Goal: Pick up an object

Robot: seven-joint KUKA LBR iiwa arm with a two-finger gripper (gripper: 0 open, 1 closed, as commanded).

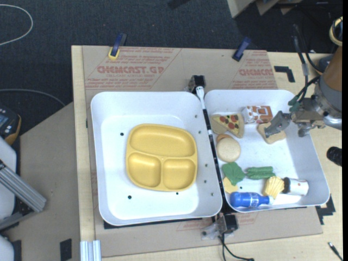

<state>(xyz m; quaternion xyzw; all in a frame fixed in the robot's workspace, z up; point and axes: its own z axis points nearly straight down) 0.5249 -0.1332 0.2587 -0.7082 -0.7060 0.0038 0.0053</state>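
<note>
The right bin (310, 162) holds several toy foods: a pizza slice (228, 123), a white and orange brick-patterned piece (257, 113), a tan chunk (273, 134), a round beige bun (228, 149), green pieces (246, 173), a blue bottle (248, 200), a yellow corn piece (273, 186) and a white cylinder (296, 187). My gripper (289, 128) hangs over the bin's upper right part. It is open, with nothing between the fingers. Its left finger (278, 122) lies just above the tan chunk.
The left bin (109, 145) holds a yellow divided plate (161, 156). A black clip (197, 83) sits at the top of the seam between the bins. Cables and the grey arm (331, 91) come in at the right edge.
</note>
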